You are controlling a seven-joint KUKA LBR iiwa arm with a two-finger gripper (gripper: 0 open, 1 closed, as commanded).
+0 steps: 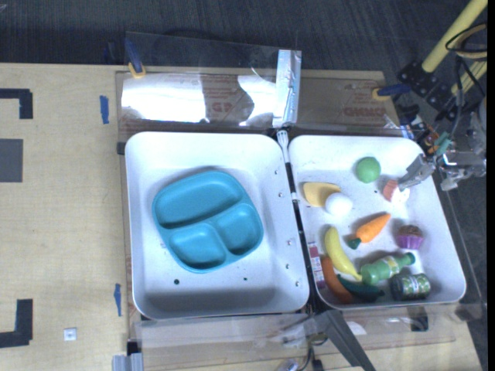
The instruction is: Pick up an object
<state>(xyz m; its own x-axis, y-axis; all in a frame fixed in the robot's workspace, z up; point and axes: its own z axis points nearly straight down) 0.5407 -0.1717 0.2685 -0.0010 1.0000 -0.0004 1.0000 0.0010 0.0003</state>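
The right bin [452,242] holds several toy foods: a green ball [368,168], a yellow wedge [319,192], a white egg [338,204], a carrot [372,226], a banana [339,253], a purple piece [410,236], a green bottle [387,268] and a dark can [410,286]. My gripper [411,176] reaches in low over the bin's far right corner, slanting down to the left. Its tip is right beside a small red and white piece [391,191]; I cannot make out whether they touch.
In the left bin [147,284] lies a blue divided plate [207,219]. A clear panel [205,91] stands behind the bins. Cables and a yellow hose [456,29] hang at the upper right, near the arm [460,161].
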